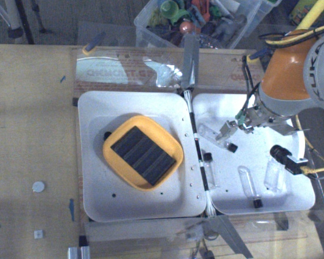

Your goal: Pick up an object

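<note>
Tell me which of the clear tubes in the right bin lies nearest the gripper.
The tube at the far left of the right bin, just beside the gripper. The other three tubes lie nearer the front edge, farther off.

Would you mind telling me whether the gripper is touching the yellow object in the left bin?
Apart. The camera view shows the gripper over the right bin, with both rims between it and the yellow object.

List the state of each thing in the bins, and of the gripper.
yellow object: resting in the left bin, dark ribbed face up, untouched.
clear tube: lying on its side in the right bin, untouched.
gripper: low over the right bin; whether it holds anything cannot be told.
</note>
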